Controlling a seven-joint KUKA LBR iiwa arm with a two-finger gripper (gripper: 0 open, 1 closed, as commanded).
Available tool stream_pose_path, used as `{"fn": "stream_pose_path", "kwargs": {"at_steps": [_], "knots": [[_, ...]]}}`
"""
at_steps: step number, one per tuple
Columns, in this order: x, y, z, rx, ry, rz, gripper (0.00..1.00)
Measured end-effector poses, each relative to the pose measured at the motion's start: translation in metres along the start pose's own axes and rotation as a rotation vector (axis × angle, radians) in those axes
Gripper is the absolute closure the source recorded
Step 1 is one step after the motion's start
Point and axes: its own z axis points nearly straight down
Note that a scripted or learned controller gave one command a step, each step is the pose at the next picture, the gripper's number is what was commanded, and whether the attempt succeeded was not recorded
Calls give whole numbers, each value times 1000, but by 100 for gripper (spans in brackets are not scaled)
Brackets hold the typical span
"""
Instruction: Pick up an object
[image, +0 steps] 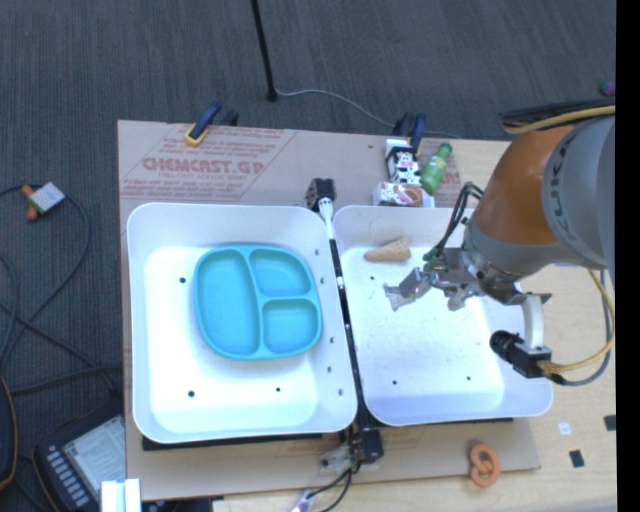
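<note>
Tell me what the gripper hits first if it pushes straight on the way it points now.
The gripper points toward the view's left, over the right bin's floor. Going straight on, it would likely meet the rim between the two bins first; its height above the floor is unclear.

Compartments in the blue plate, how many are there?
3. On the blue plate in the left bin: one long compartment on the plate's left, one at its upper right, one at its lower right. None looks hidden.

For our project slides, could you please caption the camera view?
KUKA arm's gripper hovers in the right bin near a tan wedge; a blue divided plate sits in the left bin.
</note>
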Motion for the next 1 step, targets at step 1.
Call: {"fn": "stream_pose_path", "kwargs": {"at_steps": [1], "knots": [[-8,-51,97,-6,1,1,0]]}}
